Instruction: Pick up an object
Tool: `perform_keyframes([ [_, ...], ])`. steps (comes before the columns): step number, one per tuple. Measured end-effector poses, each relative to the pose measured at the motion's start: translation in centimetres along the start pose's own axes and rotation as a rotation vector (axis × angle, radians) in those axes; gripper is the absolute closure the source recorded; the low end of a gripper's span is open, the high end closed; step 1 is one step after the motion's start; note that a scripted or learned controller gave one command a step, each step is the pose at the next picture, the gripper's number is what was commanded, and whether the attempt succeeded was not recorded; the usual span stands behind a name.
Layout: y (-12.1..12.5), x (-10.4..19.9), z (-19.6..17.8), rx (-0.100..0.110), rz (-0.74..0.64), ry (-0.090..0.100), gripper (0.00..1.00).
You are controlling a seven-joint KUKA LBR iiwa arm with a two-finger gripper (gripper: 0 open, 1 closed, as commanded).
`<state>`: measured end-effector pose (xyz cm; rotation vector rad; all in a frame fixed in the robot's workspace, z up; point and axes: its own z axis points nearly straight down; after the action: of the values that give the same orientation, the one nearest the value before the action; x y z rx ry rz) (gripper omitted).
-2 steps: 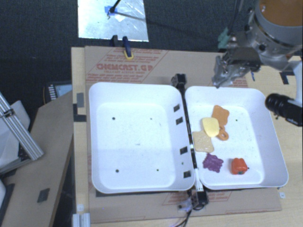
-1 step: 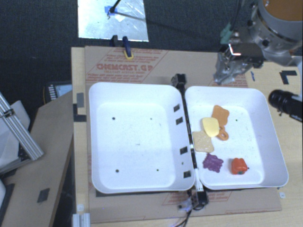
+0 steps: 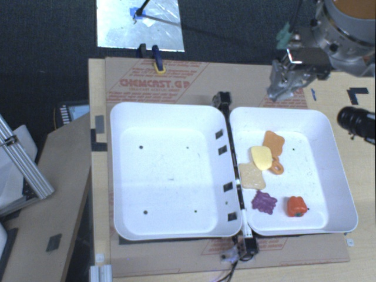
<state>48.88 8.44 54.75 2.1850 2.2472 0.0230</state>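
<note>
While the gripper (image 3: 286, 90) hangs above the far rim of the right bin (image 3: 329, 128), whether it is spread or pressed together cannot be told, since it is small and blurred; nothing shows in its grasp. Much of the arm (image 3: 346, 16) is cut off by the frame. Inside that bin lie a yellow piece (image 3: 262, 157) overlapping an orange piece (image 3: 274, 141), a beige slice (image 3: 252, 176), a purple cluster (image 3: 264, 202) and a red pepper (image 3: 296, 206). Beside it sits the left bin (image 3: 123, 157)
</note>
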Motion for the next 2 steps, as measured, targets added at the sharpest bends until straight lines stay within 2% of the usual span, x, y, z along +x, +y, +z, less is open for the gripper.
perform_keyframes([
  [2,0.1,0.1,-2.2,-0.006,-0.009,0.002,1.00],
])
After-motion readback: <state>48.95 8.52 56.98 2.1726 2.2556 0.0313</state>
